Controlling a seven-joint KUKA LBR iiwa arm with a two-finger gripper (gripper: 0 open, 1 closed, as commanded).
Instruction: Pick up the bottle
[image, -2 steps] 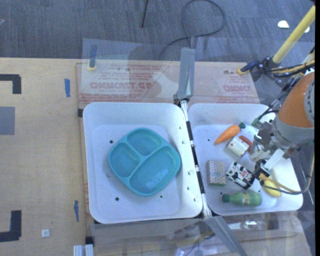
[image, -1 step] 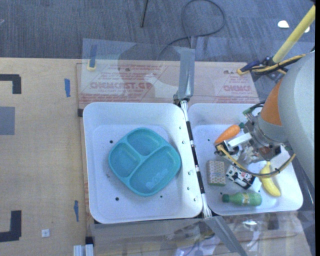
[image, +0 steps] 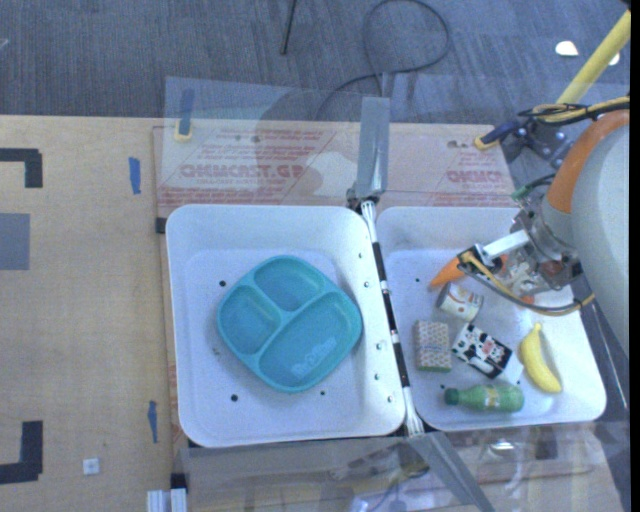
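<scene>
Green bottle (image: 485, 398): lies on its side at the near edge of the right bin (image: 590, 400), clear of neighbours. Gripper (image: 540, 268): hovers over the bin's far part, well apart; grasp state cannot be told.

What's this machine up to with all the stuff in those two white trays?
A robot arm reaches in from the right over the right-hand bin, its gripper hanging above the far end near a carrot. It is meant to pick up the green bottle, which lies on its side at the bin's near edge, untouched, beside a banana. The left bin holds a blue divided plate.
</scene>
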